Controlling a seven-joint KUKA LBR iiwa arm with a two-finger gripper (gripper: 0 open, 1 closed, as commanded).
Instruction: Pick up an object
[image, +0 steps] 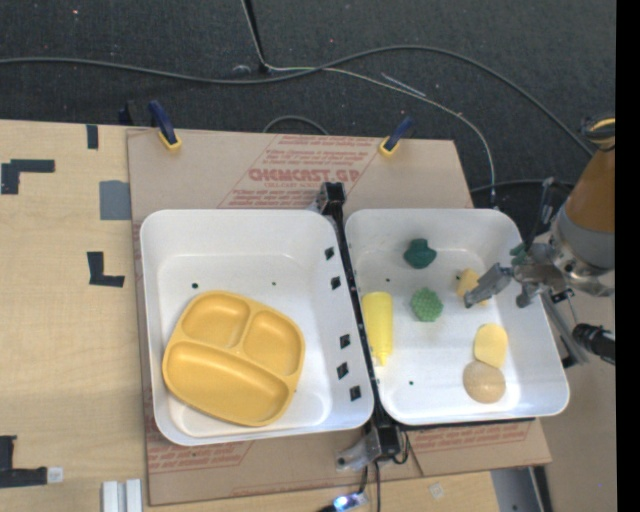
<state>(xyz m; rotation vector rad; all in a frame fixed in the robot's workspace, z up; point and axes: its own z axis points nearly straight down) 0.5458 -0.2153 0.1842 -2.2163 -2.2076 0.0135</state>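
Yellow, the small block (467, 282) lies just left of the tool (492, 284) in the right bin (520, 400); whether the tool is released or clenched, I cannot tell.

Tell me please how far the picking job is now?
Done: the gripper has reached over the right bin. In hand: nothing is visibly held; it sits beside a small yellow piece. Left: grasping and lifting an object; the green pieces lie in the bin.

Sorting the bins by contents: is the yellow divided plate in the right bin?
No, the yellow divided plate lies in the left bin.
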